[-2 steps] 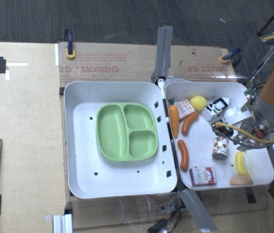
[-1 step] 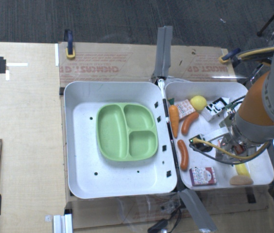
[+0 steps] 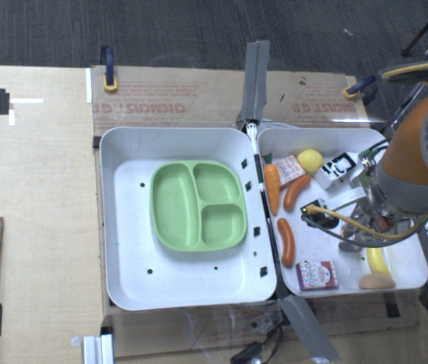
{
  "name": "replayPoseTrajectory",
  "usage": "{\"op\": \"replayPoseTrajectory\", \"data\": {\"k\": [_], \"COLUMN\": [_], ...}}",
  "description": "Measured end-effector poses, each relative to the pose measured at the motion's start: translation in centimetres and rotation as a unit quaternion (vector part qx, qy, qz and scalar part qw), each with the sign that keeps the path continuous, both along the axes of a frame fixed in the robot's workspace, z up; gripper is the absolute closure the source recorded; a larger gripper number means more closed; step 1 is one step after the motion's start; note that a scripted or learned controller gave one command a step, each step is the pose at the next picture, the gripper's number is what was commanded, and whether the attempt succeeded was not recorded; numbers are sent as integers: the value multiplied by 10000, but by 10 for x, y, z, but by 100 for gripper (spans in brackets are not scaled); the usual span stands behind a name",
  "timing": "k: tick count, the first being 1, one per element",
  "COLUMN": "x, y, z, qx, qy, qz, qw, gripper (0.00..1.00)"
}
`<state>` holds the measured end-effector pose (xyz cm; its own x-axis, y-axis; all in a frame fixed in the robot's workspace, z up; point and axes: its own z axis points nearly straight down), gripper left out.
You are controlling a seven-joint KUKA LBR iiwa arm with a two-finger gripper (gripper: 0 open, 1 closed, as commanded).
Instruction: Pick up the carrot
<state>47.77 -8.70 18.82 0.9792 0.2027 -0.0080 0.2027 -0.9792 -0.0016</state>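
Probably light, stiff and smooth, the carrot (image 3: pixel 272 188) lay against the right bin (image 3: pixel 350 133) wall, best gripped mid-length; whether the gripper (image 3: pixel 360 226) was spread was unclear.

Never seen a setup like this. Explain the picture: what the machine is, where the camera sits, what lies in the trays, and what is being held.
The grey machine with the orange band is a robot arm reaching in from the right. One camera, fixed above, looks down at a slant on two white bins. The left bin holds a green divided plate. The right bin holds the carrot by its left wall, two sausages, a lemon, a banana and a small box. The arm's pincer hangs over the right bin. The carrot lies apart from it, not yet picked up.
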Motion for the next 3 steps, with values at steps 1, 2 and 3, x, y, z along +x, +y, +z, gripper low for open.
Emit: {"op": "replayPoseTrajectory", "data": {"k": [1,2,3], "x": [0,0,1], "y": [-1,-1,-2], "z": [5,11,16], "qx": [-1,-2,-4], "qy": [43,88,140], "qz": [19,38,58], "qw": [10000,10000,9999], "gripper": [100,100,100]}}
